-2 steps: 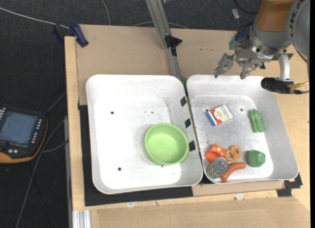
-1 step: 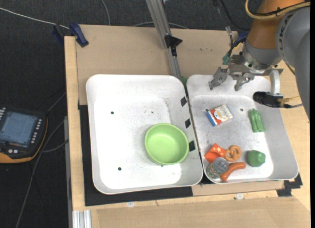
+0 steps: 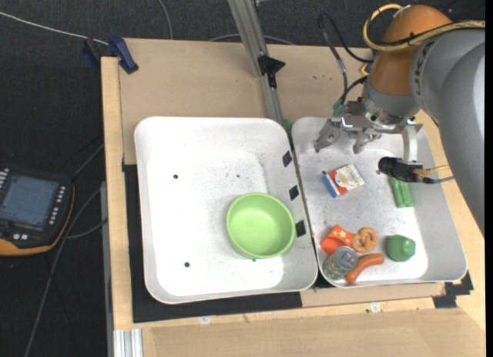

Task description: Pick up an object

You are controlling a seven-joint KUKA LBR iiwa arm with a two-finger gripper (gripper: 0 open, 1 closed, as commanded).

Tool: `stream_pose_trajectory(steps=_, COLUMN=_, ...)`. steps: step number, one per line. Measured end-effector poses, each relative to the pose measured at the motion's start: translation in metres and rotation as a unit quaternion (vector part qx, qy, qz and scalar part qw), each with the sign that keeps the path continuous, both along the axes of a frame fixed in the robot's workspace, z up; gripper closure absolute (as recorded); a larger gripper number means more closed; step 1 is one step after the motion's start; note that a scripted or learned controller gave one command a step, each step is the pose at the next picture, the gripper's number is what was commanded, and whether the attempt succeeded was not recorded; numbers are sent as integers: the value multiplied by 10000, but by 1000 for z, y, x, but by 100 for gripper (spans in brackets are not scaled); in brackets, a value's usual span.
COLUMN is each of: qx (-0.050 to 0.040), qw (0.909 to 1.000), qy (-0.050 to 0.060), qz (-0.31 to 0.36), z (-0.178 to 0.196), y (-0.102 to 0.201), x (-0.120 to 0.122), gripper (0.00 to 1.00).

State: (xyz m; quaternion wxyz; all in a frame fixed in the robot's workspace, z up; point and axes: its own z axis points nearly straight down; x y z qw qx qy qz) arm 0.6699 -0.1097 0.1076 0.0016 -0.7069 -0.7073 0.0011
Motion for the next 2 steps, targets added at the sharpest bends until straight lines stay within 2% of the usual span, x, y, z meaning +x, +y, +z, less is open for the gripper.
stream_pose_trajectory(steps=1, qx=-4, qw=10000, qy=-16, qz=-1, z=-12, y=0, x=0, gripper=0)
stream_pose_trajectory(steps=2, qx=-5, qw=10000, qy=-29, qz=0, z=-1, y=0, x=1, gripper=100)
